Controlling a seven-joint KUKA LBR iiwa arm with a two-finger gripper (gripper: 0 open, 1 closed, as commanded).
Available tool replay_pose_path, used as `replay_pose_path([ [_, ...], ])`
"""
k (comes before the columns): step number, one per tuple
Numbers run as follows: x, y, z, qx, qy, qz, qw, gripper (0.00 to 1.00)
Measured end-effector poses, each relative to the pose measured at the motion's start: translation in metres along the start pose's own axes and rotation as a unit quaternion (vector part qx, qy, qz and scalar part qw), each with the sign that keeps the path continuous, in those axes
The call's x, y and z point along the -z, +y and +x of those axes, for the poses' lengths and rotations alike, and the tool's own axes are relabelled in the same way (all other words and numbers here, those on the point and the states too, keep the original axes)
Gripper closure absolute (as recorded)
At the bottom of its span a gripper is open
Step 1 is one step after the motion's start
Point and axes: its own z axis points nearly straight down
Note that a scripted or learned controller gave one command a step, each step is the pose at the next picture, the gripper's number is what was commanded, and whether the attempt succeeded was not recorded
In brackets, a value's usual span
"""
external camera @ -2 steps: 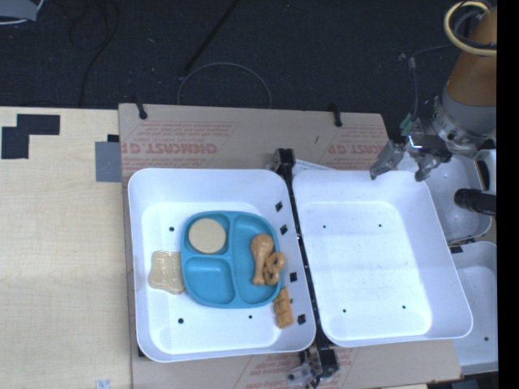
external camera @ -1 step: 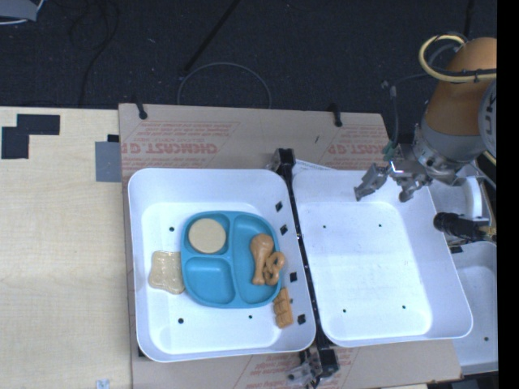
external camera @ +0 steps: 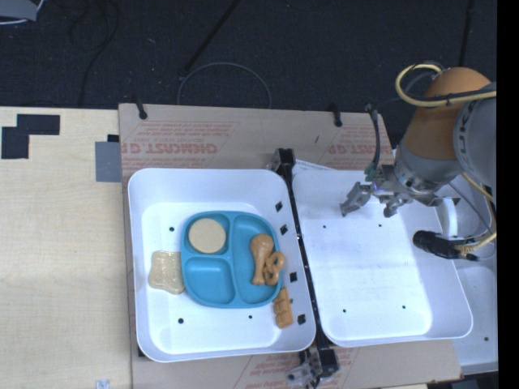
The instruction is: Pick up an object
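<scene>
hovering over the far edge of the right shallow white plastic bin (external camera: 389, 298), the grey two-finger claw (external camera: 374, 203) sits at the end of the grey arm with its orange band (external camera: 442, 112), which reaches in from the right. its two fingers are spread wide apart, pointing down and toward the left, with nothing between them. all the objects lie in the left shallow white plastic bin (external camera: 162, 209), well apart from the claw. a blue plastic divided tray (external camera: 219, 286) rests near the middle of that bin; a round tan flat disc like a cracker (external camera: 206, 235) lies in the tray's far-left compartment, and a light brown twisted pretzel-shaped piece (external camera: 266, 259) lies in its right compartment. a pale beige bread-like slice (external camera: 166, 271) sits on the bin floor touching the tray's left rim, and a small orange-brown lumpy piece (external camera: 282, 307) lies just beside the tray's near-right corner. both bins stand side by side on a brown cardboard sheet (external camera: 211, 140) on the pale wooden counter (external camera: 57, 258).
</scene>
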Motion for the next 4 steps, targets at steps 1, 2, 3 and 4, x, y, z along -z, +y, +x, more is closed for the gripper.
replay_pose_path([
  [1,-0.043,-0.002,0.003,-0.001,0.000,0.000,1.0000,0.00],
  [2,-0.031,-0.001,0.003,-0.002,0.000,-0.001,1.0000,1.00],
  [3,0.032,-0.001,-0.004,-0.003,-0.001,-0.005,1.0000,1.00],
  [4,0.076,0.005,-0.004,0.000,-0.001,-0.005,1.0000,1.00],
])
